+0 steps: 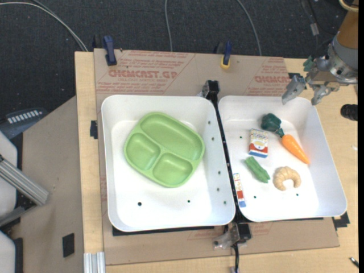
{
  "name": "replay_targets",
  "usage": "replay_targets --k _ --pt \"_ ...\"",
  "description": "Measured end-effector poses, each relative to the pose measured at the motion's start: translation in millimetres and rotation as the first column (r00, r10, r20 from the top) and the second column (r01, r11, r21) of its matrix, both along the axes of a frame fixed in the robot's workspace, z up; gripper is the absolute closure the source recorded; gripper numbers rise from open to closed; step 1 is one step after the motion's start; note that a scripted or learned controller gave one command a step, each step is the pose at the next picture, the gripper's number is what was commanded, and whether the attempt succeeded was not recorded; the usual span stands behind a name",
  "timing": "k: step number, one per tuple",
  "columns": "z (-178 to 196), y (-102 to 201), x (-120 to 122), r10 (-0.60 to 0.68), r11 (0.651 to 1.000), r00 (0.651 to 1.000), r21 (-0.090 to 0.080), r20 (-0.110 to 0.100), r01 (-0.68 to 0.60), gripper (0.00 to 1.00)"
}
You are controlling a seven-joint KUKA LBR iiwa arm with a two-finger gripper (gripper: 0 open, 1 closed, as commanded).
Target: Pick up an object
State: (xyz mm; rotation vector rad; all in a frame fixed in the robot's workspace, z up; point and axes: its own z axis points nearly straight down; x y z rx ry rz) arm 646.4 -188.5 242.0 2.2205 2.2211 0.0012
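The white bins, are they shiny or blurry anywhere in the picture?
In the camera view, soft glare brightens the left bin around the green tray; the carrot and croissant look sharp, with small shadows; the gripper looks slightly blurred.

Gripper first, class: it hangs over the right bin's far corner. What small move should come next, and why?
Probably a short move toward the near-left, then down. The gripper hangs open above the right bin's far rim with nothing between its fingers, while the carrot lies just inside, apart from the milk carton and croissant.
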Motion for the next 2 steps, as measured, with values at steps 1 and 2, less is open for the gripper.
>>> replay_targets --k 1,2 --pt "-132.5 -21.1 11.6 0.026 1.0 1.0 0.003 -0.012 -0.026 0.0" --pt "-104.3 8.0 -44.6 0.001 1.0 1.0 0.0 0.001 -0.001 0.0"
